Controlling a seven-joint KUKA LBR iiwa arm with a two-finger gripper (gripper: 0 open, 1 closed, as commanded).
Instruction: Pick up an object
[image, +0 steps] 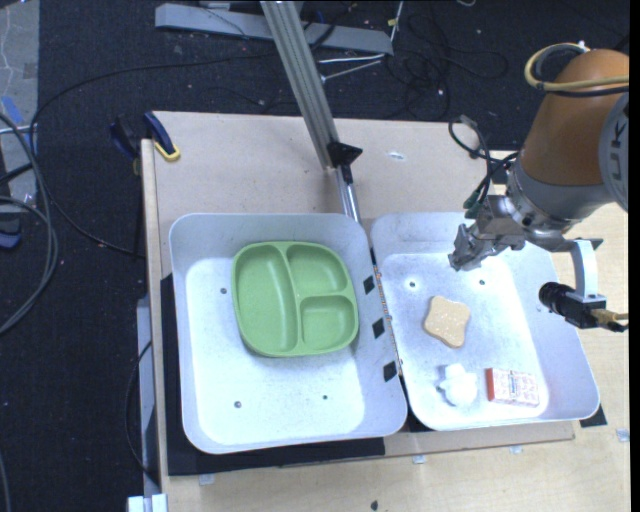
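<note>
From my seat I see the arm (570, 130) reaching in from the right, its orange band above the wrist, with the gripper (466, 257) hanging over the far part of the right bin (560, 345). The gripper's tip is a dark blur against the white floor of the bin, so I cannot tell how it stands, and I see nothing in its hold.

Three candidates for picking lie in the right bin, all nearer the camera than the gripper. The closest to it is a tan piece shaped like a slice of toast (446, 321), lying flat around the middle of the bin, a little below and slightly left of the gripper in the view, and apart from it. Farther toward the near edge sits a small white lumpy object (458, 385), just below the toast piece. Beside that, to its right, is a small red and white packet (512, 386) lying flat; its print is too small for me to read.

The left bin (200, 400) holds a green divided plate (296, 298) with three compartments, resting upright on the bin's floor toward the far side, well apart from the gripper.

Both bins sit side by side on the tabletop (240, 160), their inner rims touching or nearly so along the middle.
</note>
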